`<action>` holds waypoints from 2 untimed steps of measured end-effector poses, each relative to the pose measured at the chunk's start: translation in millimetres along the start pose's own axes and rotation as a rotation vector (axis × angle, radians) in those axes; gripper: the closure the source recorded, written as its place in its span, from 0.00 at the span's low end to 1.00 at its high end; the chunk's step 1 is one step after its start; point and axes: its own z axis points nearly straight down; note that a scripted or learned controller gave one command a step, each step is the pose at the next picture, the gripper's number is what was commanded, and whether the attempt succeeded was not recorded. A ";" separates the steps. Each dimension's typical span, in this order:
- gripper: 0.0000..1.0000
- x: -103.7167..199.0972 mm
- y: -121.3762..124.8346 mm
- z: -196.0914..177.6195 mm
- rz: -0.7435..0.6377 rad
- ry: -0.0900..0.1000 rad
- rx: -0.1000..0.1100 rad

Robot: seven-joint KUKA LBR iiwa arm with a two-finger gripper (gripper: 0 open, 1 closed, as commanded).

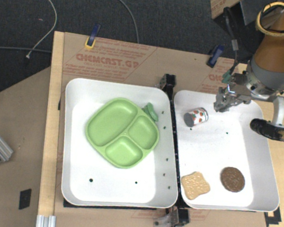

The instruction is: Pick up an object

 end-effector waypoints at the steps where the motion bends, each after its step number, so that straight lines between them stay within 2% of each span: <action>1: 1.00 43.6 -31.3 -3.1 0.001 0.000 0.001; 2: 1.00 100.1 -57.5 -6.1 0.000 0.000 0.001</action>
